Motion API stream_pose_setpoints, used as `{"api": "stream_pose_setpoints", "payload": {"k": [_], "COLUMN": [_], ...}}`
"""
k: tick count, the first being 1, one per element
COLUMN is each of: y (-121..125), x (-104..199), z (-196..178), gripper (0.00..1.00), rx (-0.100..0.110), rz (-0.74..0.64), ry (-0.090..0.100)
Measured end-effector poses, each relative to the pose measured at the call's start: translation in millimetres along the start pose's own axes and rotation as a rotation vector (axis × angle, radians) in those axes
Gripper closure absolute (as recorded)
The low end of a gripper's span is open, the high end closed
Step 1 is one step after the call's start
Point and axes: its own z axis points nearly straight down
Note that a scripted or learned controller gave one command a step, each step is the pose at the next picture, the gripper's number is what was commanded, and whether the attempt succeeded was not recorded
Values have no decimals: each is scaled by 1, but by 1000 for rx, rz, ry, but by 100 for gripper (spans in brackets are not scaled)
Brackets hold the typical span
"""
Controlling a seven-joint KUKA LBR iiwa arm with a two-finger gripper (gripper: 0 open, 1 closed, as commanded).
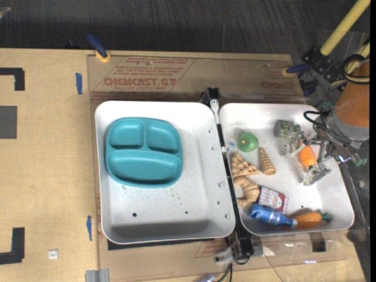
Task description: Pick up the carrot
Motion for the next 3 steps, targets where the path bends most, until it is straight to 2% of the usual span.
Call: {"api": "stream_pose_setpoints", "payload": {"k": [1, 2, 3], "y": [-21, -22, -20], "x": [-42, -47, -46], "z": [14, -2, 1], "gripper": [0, 100, 0], "rx": [1, 9, 2], "rz": [23, 24, 23], "ry": [0, -15, -8]}}
